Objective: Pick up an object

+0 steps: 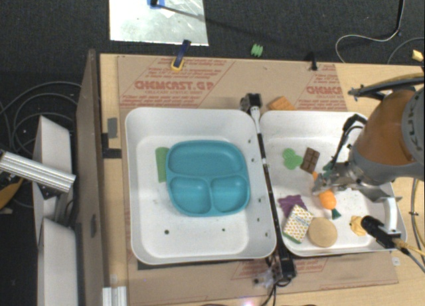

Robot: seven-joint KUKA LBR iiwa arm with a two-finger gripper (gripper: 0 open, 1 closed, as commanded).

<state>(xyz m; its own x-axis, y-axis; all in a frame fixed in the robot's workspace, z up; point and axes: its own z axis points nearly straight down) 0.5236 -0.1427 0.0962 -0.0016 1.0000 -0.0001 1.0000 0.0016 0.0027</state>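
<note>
Standing over the bench, I count two white bins side by side. The left bin (143, 185) holds one teal divided tray (207, 177) with three compartments, and one green flat piece (161, 164) peeks out from under the tray's left edge. The right bin (299, 122) holds a scatter of small things: one green piece (291, 158), one brown chocolate-like bar (310, 158), one orange round object (327, 199), one purple piece (290, 203), one patterned packet (298, 224), one tan round cookie-like disc (323, 232) and one yellow piece (358, 225) near the bin's right side. One more orange item (281, 104) lies on the bench just behind the bins.

The orange round object is small, smooth and bright, sitting in the middle of the right bin, between the brown bar and the tan disc, with a small dark green bit (336, 214) just beside it.

The arm comes in from the right, and its gripper (330, 182) is low in the right bin, directly above and apparently touching the orange round object. From this slant the fingers blur into the wrist hardware, so I cannot tell whether the jaws are spread or closed, or whether the object sits between them.
</note>
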